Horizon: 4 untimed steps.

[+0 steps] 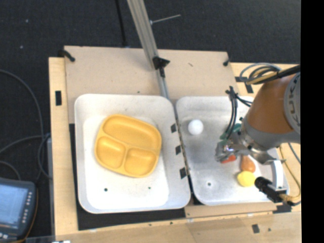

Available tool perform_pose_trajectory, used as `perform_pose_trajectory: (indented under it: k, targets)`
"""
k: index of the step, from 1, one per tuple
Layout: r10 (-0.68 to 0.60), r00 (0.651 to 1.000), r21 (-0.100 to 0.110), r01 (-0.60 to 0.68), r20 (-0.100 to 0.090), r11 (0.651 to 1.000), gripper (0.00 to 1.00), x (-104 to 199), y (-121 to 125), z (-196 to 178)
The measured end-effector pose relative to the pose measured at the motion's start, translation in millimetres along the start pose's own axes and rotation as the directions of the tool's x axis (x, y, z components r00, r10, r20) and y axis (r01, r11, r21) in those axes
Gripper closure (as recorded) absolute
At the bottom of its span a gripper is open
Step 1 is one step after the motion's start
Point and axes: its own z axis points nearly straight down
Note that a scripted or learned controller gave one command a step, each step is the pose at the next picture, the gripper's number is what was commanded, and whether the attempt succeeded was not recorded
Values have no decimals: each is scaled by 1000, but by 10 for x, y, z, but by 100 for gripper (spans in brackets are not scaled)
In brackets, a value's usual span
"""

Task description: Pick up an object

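My gripper [225, 153] hangs low over the middle of the right bin [202, 186], reaching in from the right. A small red-orange thing [229, 159] lies right under its tip, partly hidden, and I cannot tell if it is gripped. An orange oval object [247, 163] lies just to the right of it. Beside that, nearer the front, sits a yellow lemon-like object [245, 178]. A white ball [195, 127] rests near the bin's left wall, apart from the gripper.
The left bin [86, 186] holds a yellow divided plate [128, 145]. A metal pole [147, 39] slants up from behind the two bins. The arm's orange and grey body [271, 115] covers the right bin's right side.
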Motion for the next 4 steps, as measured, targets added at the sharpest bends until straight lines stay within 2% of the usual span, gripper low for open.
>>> perform_pose_trajectory:
  k: [1,2,3,4]
  targets:
    - [0,1000,-1,0,1,1000,100,-89,60,-606]
    - [-1,1000,4,1,0,1000,100,-100,76,-804]
    - [-3,1000,6,3,-2,1000,100,344,82,-710]
    - [-5,1000,8,6,-3,1000,100,968,140,-660]
